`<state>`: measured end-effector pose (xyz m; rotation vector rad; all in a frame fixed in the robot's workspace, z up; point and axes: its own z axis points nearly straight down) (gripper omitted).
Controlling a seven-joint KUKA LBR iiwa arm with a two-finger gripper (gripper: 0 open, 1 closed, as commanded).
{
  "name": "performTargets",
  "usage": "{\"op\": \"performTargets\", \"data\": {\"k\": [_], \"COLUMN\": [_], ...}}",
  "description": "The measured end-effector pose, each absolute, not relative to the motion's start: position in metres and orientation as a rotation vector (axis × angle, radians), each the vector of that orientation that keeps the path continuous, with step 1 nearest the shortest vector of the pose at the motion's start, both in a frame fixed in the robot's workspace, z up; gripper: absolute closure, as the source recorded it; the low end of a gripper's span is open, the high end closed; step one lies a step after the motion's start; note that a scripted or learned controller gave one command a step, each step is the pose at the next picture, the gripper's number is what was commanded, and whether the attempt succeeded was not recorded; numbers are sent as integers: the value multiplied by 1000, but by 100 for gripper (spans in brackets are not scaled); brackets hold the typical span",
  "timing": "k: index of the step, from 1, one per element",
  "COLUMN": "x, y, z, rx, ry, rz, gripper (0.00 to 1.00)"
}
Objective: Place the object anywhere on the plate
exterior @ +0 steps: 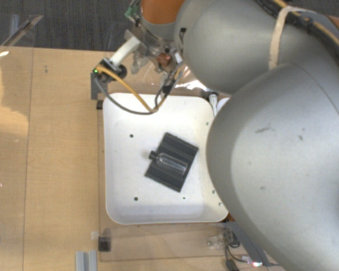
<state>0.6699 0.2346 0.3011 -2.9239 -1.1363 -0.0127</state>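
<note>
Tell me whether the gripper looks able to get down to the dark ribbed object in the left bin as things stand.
Probably yes. The dark ribbed object lies flat near the middle of the white bin with nothing on top of it or crowding it. The gripper sits raised above the bin's far edge, so it looks free to descend.

Pale wooden bench [45,151], dark grey carpet floor [62,4]
</note>
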Motion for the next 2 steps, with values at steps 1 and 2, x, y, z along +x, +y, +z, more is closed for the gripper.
{"op": "performTargets", "data": {"k": [1,2], "x": [600,602], "y": [234,235], "z": [156,169], "rx": [-3004,-3001], "ry": [-912,-912], "rz": [1,-8], "gripper": [0,100]}}
